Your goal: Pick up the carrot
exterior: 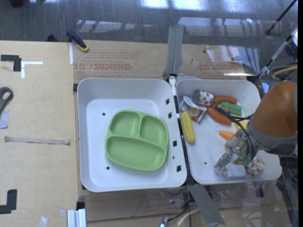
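Wooden bench and brown cardboard lie under two white bins set side by side. Seen from above, the left bin (87, 141) bears a green plate (137, 141) with three wells. The right bin (199, 167) holds the clutter: a corn cob (188, 127) along its left wall, a patterned cup (203, 98) and a crumpled packet (194, 110) near the back, and a hot dog (220, 113) beside something green. The carrot (226, 135), small and orange, lies near mid-bin, just left of the arm (277, 117). The gripper (226, 163) hangs low toward the front of that bin, pointing down and left; I cannot tell how far it is parted, and nothing shows in its grasp. As I judge it, it stands short of the carrot. A good pick would shift it back toward the carrot, straddle the narrow width and descend squarely, clear of the small patterned thing (254, 166) beside the wrist.
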